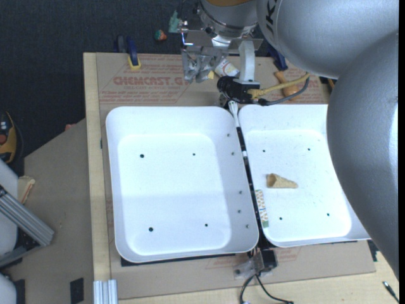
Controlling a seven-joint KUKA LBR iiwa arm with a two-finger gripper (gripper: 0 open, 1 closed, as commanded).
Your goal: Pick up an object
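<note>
A small tan wedge-shaped object (280,182) lies flat near the middle of the right bin (316,233). My gripper (197,70) hangs well above the bench, beyond the far edge of the left bin (126,233), close to where the two bins meet. It is far from the tan object, up and to its left in the view. Nothing shows between its metal fingers, and their state is unclear from this angle.
The large grey arm covers the upper right of the view and part of the right bin's far side. Blue and yellow clamps (132,52) sit on the bench's far edge. A cable and connector (262,261) lie at the near edge between the bins.
</note>
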